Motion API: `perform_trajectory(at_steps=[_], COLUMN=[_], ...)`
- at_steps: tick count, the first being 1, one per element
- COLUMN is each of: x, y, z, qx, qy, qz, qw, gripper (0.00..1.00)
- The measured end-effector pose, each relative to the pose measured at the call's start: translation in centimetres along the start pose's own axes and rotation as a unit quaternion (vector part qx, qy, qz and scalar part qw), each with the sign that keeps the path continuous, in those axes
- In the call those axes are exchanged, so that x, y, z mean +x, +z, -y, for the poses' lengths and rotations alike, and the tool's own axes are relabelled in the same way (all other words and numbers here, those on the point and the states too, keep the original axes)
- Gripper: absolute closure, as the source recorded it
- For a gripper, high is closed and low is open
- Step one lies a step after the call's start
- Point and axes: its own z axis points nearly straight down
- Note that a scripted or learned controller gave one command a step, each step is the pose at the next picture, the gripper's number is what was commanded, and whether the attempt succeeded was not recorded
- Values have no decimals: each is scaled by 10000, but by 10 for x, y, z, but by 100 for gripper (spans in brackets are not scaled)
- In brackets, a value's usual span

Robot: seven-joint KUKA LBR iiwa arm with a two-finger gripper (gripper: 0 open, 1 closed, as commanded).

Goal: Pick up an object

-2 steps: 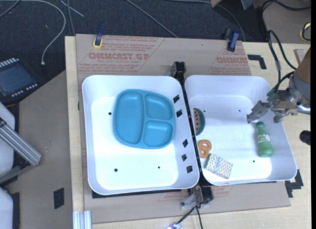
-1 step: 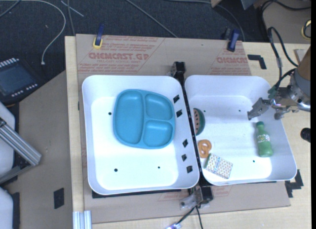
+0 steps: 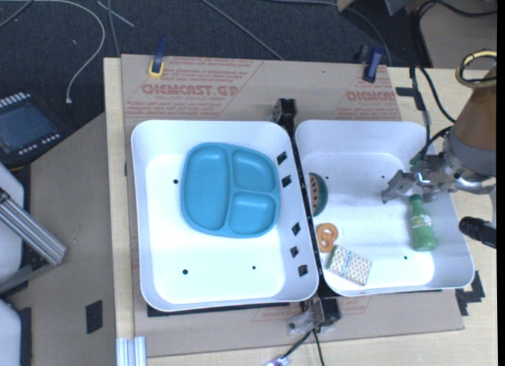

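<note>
1. The bench [image 3: 237,80] is a pale board with a cardboard sheet under two white bins; the floor behind is dark carpet with loose grey cables.
2. Nearest to the camera, at 5 o'clock in the right bin [image 3: 450,274], lies a small patterned packet [image 3: 349,265], and just beside it, toward 11 o'clock, an orange ring [image 3: 327,235].
3. A green bottle [image 3: 421,224] lies at 3 o'clock in the right bin, its white cap pointing to 12 o'clock. I judge it the most likely object to pick.
4. The gripper [image 3: 412,182] is just above the cap end of the bottle, at 12 o'clock from it. Its fingers look spread apart, with nothing between them.
5. To do this step well, I think the gripper should come down over the middle of the bottle body, with the fingers across its narrow width, then close before it lifts.
6. A round red and green object [image 3: 316,192] rests against the left wall of the right bin.
7. The left bin [image 3: 158,222] holds a blue divided plate [image 3: 230,189].
8. Farthest, red print on the cardboard seems to read "CHEMCAST GP" [image 3: 189,88]; the print at 1 o'clock is the same kind, but partly hidden.
</note>
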Motion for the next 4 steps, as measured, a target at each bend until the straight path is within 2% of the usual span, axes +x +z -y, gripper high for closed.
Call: perform_trajectory(at_steps=[1,2,4], x=[2,1,3], y=[51,38,-81], z=[-1,-2,-4], qx=[-15,-29,-64], qy=[-5,-2,-7], qz=[-19,-3,25], qw=[10000,10000,10000], gripper=[0,100,100])
